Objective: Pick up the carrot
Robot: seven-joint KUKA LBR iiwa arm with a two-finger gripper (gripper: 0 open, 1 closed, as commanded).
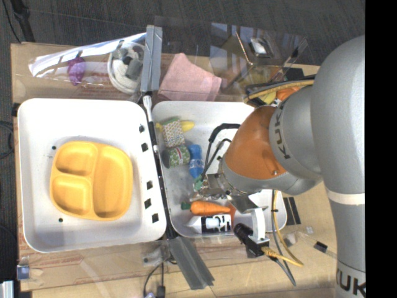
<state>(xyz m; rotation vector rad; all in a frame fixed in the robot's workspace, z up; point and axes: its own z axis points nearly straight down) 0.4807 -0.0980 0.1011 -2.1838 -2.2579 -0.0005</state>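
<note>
The arm hides the gripper above the carrot at lower centre; its grip state is unclear.

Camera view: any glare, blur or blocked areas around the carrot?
Camera view: the carrot is sharp and evenly lit, lying near the right bin's front edge; the arm's orange band looms large and soft, covering much of that bin; glare streaks the clear plastic sheet behind the bins; the yellow tray in the left bin reads clean, with soft shadows.
</note>
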